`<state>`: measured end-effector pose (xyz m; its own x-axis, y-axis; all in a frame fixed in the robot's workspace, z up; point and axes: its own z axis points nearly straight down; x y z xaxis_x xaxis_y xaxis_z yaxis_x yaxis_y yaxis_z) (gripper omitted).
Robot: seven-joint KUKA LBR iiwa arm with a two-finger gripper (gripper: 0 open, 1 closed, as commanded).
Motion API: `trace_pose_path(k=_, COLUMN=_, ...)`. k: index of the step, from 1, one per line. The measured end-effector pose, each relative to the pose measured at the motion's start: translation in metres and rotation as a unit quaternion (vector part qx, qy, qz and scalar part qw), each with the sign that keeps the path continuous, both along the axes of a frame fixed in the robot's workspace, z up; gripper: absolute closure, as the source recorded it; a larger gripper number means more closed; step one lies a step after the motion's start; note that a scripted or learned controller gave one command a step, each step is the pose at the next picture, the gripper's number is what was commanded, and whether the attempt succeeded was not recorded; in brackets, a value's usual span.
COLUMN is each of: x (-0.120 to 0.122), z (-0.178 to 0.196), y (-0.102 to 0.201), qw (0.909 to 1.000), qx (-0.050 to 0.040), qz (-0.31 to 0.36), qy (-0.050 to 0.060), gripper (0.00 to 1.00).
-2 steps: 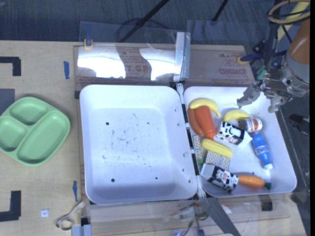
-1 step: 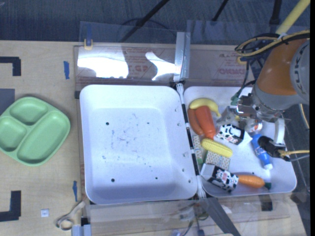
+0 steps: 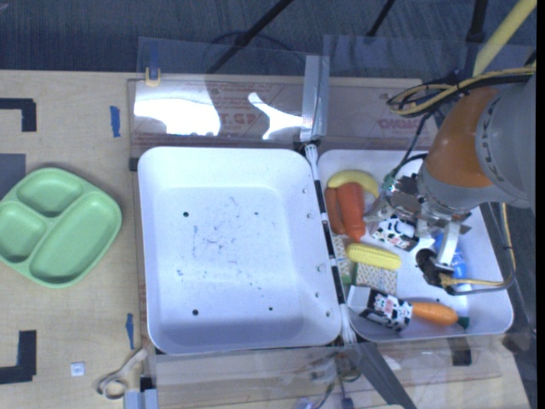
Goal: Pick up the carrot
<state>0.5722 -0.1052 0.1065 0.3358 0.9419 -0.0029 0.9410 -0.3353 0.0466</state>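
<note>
The carrot, orange with a green stub at its right end, lies flat near the front edge of the right bin. My gripper hangs over the middle of that bin, above a black-and-white patterned toy. That puts it well behind the carrot and a little to its left. The grey arm with its orange band comes in from the right and hides the bin's back right part.
The right bin also holds a yellow banana, an orange-red oblong toy, a corn cob, a speckled tan block and a cow-patterned box touching the carrot's left end. The left bin adjoins it. A green divided plate sits far left.
</note>
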Motion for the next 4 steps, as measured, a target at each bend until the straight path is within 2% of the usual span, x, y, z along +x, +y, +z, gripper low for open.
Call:
trace_pose_path(k=1, x=0.005, z=0.016, y=0.001, qw=1.0000, qx=0.0006, qz=0.001, qy=-0.008, gripper=1.00)
trace_pose_path(k=2, x=0.005, z=0.015, y=0.002, qw=1.0000, qx=0.0009, qz=0.001, qy=-0.007, gripper=0.00)
trace_pose_path(k=3, x=-0.019, z=0.001, y=0.013, qw=0.9751, qx=0.0169, qz=-0.221, qy=-0.007, gripper=0.00)
trace_pose_path(k=4, x=0.049, z=0.001, y=-0.011, qw=0.9392, qx=0.0181, qz=-0.343, qy=0.001, gripper=0.00)
